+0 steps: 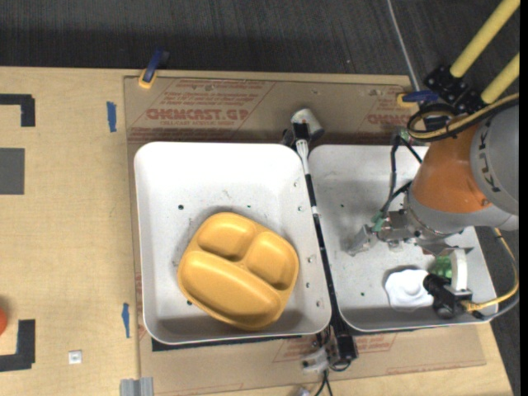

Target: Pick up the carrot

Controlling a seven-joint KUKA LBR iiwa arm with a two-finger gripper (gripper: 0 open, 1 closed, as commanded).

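My gripper (360, 239) reaches down into the right bin (346, 180), close to the bin floor near its middle left. The arm's orange band (445, 184) and grey wrist cover the right half of that bin. A small green piece (443, 267) peeks out from under the wrist, and I cannot tell what it belongs to. A white lumpy object (407, 289) lies at the bin's front, right of and nearer than the gripper.
A large yellow lobed object (239, 269) fills much of the left bin (165, 180). A divider with a cable (312, 196) runs between the bins. Black and yellow cables (450, 291) hang by the right bin's front corner. A small orange-red thing (2, 322) sits at the bench's far left edge.
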